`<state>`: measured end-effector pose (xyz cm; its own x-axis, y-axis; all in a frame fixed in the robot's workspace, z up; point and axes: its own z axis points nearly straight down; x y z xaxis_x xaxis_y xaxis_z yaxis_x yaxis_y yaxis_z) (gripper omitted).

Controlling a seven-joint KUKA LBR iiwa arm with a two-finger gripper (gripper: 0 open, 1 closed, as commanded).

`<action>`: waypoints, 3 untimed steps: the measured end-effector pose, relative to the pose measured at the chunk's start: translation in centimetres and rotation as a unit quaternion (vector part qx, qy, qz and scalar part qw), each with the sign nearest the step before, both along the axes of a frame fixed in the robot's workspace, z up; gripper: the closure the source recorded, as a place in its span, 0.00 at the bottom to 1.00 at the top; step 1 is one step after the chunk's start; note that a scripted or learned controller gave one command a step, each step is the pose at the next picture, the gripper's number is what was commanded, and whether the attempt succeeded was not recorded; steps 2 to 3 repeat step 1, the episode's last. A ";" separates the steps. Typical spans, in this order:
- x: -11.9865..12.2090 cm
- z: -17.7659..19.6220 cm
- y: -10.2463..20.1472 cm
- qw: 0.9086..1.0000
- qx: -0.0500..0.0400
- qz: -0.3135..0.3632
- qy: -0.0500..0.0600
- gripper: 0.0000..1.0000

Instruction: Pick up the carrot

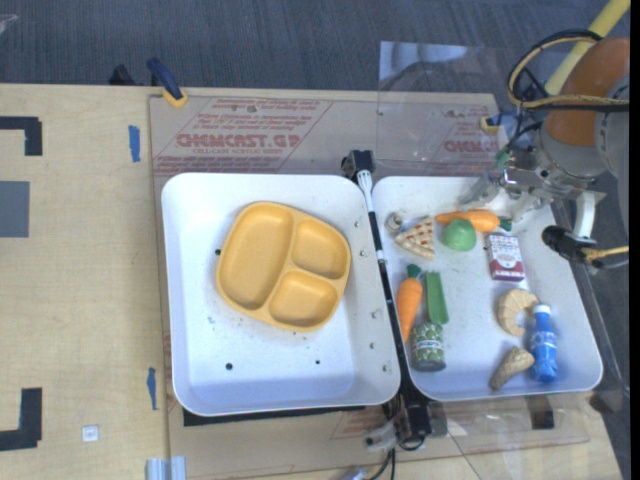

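A small orange toy carrot with a green top lies lengthwise near the left wall of the right white bin, tip pointing toward the viewer.

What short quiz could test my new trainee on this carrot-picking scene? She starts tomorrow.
1. True or false: the carrot lies in the right bin.
2. What sits in the left bin? A) yellow tray B) blue bottle C) croissant
3. Fill in: directly right of the carrot lies a green ____.

Key: 1 true; 2 A; 3 stick. The gripper hovers at the right bin's far edge, away from the carrot.
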<state>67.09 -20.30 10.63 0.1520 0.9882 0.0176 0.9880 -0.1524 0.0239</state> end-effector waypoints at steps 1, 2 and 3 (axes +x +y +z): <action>-1.1 0.1 1.6 1.000 -0.013 -0.013 -0.008 0.00; -1.1 0.1 1.6 1.000 -0.013 -0.013 -0.008 0.00; -1.1 0.1 1.6 1.000 -0.013 -0.013 -0.008 0.00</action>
